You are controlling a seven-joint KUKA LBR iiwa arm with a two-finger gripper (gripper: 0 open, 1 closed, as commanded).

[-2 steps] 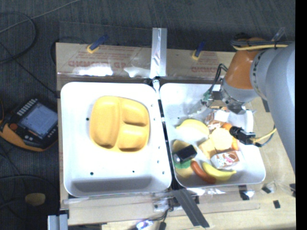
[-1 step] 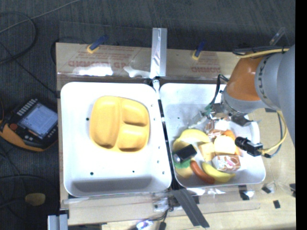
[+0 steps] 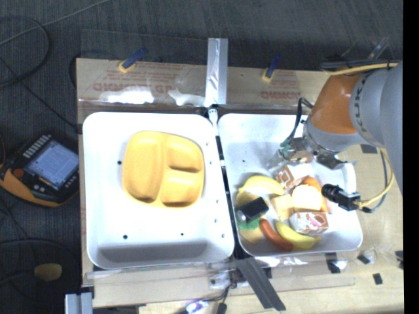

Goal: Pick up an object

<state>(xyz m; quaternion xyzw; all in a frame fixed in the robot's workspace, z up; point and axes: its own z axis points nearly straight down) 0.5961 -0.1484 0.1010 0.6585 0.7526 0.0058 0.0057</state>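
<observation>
The right bin (image 3: 262,133) holds a pile of toy food toward its front. In the pile are a pale yellow banana-like piece (image 3: 258,186), a black block (image 3: 253,208), a green piece (image 3: 245,224), a red sausage (image 3: 273,233), a yellow banana (image 3: 298,235), a white and red carton (image 3: 309,222) and a cheese-coloured wedge (image 3: 283,206). My gripper (image 3: 290,152) hangs over the back right part of this bin, just above a small orange and white patterned item (image 3: 287,175). The arm's orange band (image 3: 332,110) is behind it.
The left bin (image 3: 105,227) carries a yellow divided plate (image 3: 162,168) in its middle. A metal strip (image 3: 217,70) stands at the back between the bins. An orange handheld device (image 3: 40,169) lies on the floor to the left.
</observation>
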